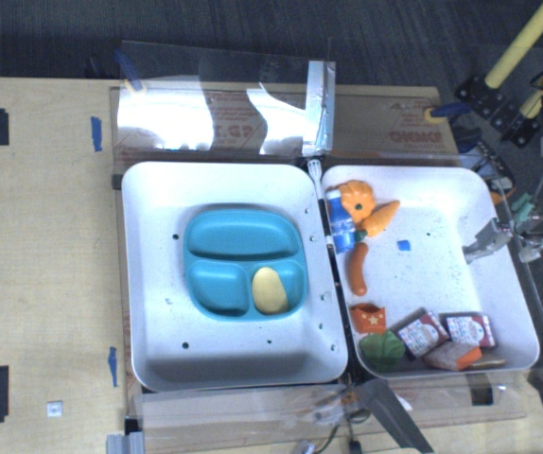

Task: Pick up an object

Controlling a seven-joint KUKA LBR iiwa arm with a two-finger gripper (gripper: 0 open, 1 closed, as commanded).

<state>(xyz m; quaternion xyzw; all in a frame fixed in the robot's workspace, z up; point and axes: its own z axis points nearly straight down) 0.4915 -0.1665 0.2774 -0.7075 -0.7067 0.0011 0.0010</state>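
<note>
step: not started | pincer (492, 239): at right bin (442, 192) edge, can't tell if open, holds nothing seen | left: grab a toy

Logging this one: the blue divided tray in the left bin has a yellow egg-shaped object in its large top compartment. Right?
Not quite. The camera view shows the yellow egg-shaped object in the lower right compartment of the blue divided tray, not the large top one. The tray does sit in the left bin.
</note>
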